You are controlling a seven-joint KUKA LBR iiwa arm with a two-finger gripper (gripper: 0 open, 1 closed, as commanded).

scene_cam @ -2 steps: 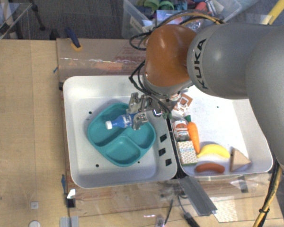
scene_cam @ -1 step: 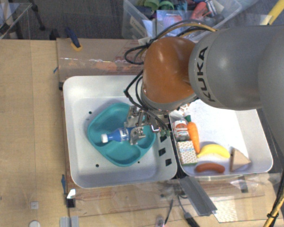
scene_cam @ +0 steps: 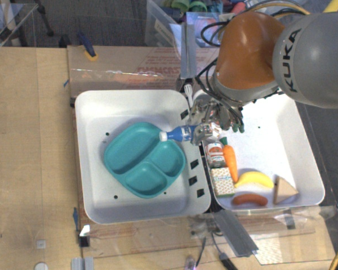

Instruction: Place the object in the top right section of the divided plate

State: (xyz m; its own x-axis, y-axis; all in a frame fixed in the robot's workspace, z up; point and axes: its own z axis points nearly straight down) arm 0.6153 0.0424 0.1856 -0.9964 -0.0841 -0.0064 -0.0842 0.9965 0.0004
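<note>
Nearest the camera, along the right white bin's (scene_cam: 304, 151) front edge, lie a red sausage-shaped toy (scene_cam: 249, 200), a tan wedge (scene_cam: 283, 190), a yellow banana (scene_cam: 254, 179), an orange carrot (scene_cam: 230, 160) and a small labelled packet (scene_cam: 221, 181). Over the divider between the bins, the gripper (scene_cam: 205, 129) appears closed on a small blue-and-white plastic bottle (scene_cam: 178, 134), whose white cap end reaches the right rim of the teal divided plate (scene_cam: 143, 160) in the left white bin (scene_cam: 96, 151). Judging by this, pickup is done; carrying the bottle fully over the plate's top right section and releasing remain.
</note>
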